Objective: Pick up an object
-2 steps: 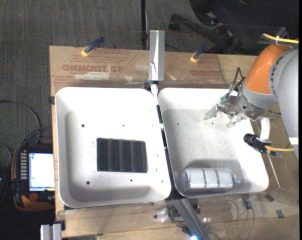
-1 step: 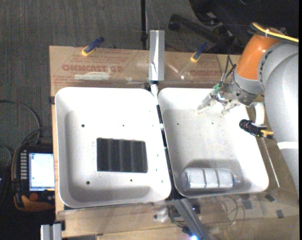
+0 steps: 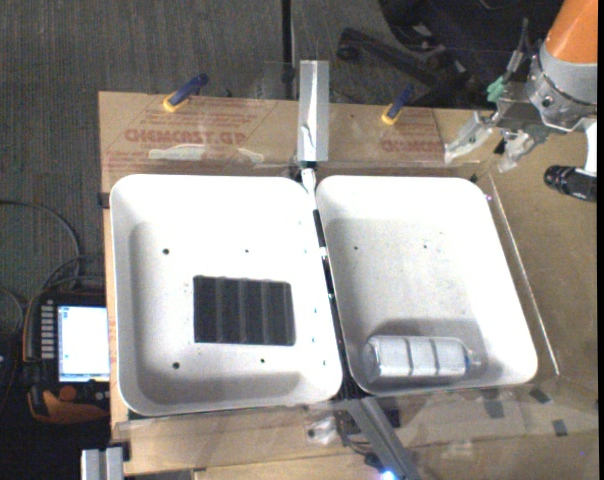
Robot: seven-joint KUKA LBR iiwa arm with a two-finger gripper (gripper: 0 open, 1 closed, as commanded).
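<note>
Two white bins sit side by side on the tabletop [image 3: 132, 133]. The left bin [image 3: 142, 228] holds a dark ribbed block [image 3: 243, 311], lying flat near the middle of its floor, a little toward the lower edge of the frame. The right bin [image 3: 422, 218] holds a clear plastic bottle [image 3: 422, 358] on its side, lying along the wall at the lower edge of the frame, its cap end pointing right. The rest of that bin's floor is bare white with a few small dark specks.

The arm [image 3: 577, 28] comes in at the upper right of the frame, its orange band at the very corner. The gripper [image 3: 490, 140] hangs above the tabletop just beyond the upper right corner of the right bin, outside its rim and well apart from both bottle and block. Its jaws stand apart, with nothing between them.

Two clamps, yellow with blue handles [image 3: 185, 93], pinch the tabletop's upper edge. A handheld screen [image 3: 77, 340] lies on the floor at the lower left.
</note>
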